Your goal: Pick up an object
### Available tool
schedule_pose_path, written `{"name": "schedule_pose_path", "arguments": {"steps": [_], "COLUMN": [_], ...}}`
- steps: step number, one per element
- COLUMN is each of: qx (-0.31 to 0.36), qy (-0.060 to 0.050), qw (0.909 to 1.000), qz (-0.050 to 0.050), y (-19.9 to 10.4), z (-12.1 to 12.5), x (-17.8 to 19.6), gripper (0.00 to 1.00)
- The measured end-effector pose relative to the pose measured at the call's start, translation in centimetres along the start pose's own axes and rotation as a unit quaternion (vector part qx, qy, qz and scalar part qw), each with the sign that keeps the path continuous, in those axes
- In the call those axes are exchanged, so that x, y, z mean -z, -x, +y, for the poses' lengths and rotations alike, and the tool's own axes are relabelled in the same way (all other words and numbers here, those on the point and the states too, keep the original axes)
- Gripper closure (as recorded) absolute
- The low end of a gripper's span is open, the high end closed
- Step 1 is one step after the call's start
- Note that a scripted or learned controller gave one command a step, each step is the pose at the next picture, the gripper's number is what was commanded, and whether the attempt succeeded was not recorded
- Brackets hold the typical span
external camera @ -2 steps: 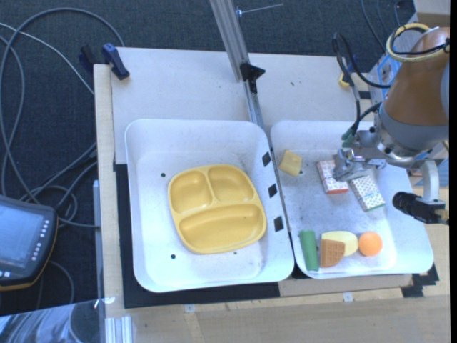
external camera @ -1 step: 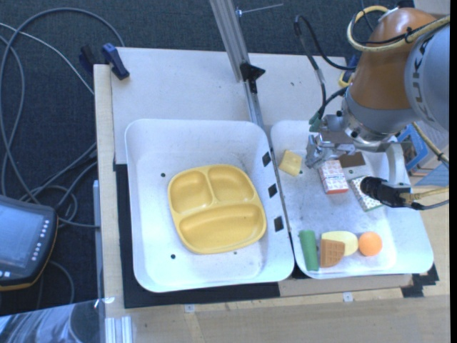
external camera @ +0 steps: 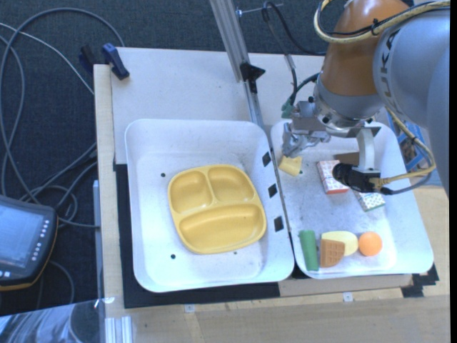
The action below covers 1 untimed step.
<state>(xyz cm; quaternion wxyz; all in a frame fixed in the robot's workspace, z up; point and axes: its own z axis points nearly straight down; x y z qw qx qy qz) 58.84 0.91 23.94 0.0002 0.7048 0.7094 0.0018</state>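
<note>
The arm reaches in from the right and hangs over the right bin (external camera: 421, 245). The gripper (external camera: 294, 145) is low, near the left wall of that bin, toward its far end. Right under its tip sits a small pale yellow piece (external camera: 290, 166), like a wedge of toy cheese. The tip looks as if it touches the top of the piece or is just above it. I cannot tell if the pincer is released or clenched, because the wrist hides it from above. I do not see the piece lifted off the bin floor.

So I think this is the reaching and grabbing step. The yellow piece looks like the thing it is going for.

Other things lie in the same bin. A red and white box (external camera: 330, 176) is just beside the yellow piece, more to the middle. Along the near edge are a green stick (external camera: 308, 249), a waffle-like toy (external camera: 331, 252) with a yellow toy (external camera: 345, 242) touching it, and an orange ball (external camera: 369, 244).

The left bin (external camera: 143, 191) holds a yellow plate with three parts (external camera: 216, 208) in its middle.

Next, the pincer needs to close on both sides of the yellow piece and then go straight up. The piece is close to the bin wall, so there is little room on that side. It could slip or get pushed away.
</note>
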Motion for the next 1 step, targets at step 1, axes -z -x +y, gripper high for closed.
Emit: {"name": "schedule_pose_path", "arguments": {"steps": [1], "qx": [0.001], "qy": [0.0], "qw": [1.0], "qz": [0.0], "y": [-5.44], "z": [1.59], "x": [0.67], "gripper": [1.0]}}
